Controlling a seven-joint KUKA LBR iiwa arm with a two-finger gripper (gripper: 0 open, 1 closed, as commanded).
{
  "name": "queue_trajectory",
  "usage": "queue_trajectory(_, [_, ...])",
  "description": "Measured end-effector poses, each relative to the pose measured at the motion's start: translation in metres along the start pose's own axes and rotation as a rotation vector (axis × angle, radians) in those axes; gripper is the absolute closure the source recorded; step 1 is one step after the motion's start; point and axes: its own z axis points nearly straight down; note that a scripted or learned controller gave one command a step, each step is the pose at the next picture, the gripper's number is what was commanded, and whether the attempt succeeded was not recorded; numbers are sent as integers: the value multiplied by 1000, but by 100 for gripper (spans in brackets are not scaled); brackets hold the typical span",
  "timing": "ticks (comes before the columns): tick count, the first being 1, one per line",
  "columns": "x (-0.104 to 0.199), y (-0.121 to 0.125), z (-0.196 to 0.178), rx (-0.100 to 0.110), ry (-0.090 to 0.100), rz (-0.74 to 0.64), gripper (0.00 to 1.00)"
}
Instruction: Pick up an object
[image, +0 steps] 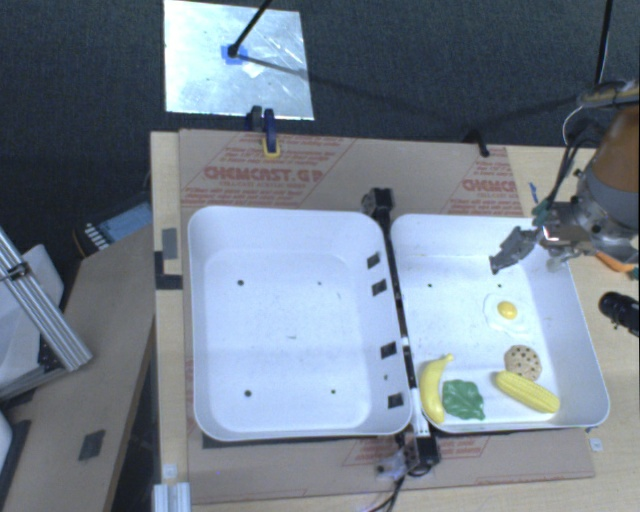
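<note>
Your gripper hangs over the upper middle of the right bin, and you cannot tell from this slant how it is set. The nearest thing to take is the fried egg, lying on the bin floor just below the gripper in the frame. The cookie, corn cob, banana and green leaf lie lower still, near the bottom edge.

Robotics lab test cell. Desk is a printed sheet with two white bins clipped side by side, aluminium extrusion at left, dark carpet floor, foil calibration sheet, loose cabling, plastic toy food as test props.
</note>
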Motion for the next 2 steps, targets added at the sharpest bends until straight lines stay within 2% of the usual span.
queue_trajectory(1, [47,-28,-168,-21,-1,-7,0])
queue_trajectory(2, [95,-71,-268,-14,2,-7,0])
